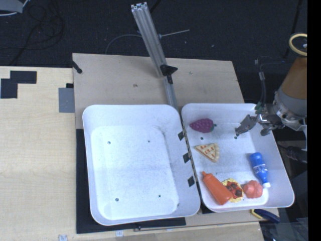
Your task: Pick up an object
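The right bin holds a purple bunch of grapes at its far left and a pizza slice near the middle. A blue bottle lies at its right. Along the front lie an orange-red bottle, a small yellow-and-red piece and a red round fruit. My gripper hovers over the bin's far right part, beyond the blue bottle. Its fingers are spread open with nothing between them.
The left bin sits beside the right one, joined by dark clips. A metal rail slants up from the bins' far edge. A blue-and-yellow tool lies just outside the right bin's front corner.
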Robot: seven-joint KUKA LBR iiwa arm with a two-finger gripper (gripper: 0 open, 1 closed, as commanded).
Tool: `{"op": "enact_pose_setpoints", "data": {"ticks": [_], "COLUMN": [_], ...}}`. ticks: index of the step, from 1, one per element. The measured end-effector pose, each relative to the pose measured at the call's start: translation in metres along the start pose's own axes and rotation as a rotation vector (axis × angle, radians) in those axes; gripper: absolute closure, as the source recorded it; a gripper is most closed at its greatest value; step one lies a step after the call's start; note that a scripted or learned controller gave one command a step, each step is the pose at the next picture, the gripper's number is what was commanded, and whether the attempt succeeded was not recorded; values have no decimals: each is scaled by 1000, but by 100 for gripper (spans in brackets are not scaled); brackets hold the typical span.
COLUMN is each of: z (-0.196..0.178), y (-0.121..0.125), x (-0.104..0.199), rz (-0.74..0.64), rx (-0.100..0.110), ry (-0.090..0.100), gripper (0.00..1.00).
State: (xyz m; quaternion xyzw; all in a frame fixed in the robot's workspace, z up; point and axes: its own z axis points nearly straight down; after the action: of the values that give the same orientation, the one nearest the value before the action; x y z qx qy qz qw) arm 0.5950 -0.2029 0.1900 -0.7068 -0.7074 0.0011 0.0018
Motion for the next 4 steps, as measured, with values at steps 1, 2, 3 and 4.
{"op": "enact_pose_setpoints", "data": {"ticks": [1,2,3,4], "z": [63,50,-8,-56], "y": [1,2,-4,-8], "x": [-1,-2,-9,-17], "rz": [0,1,2,1], "rx": [2,-4,-8,-8], "ry": [1,-1,-2,-2], "gripper": [0,100,100,100]}}
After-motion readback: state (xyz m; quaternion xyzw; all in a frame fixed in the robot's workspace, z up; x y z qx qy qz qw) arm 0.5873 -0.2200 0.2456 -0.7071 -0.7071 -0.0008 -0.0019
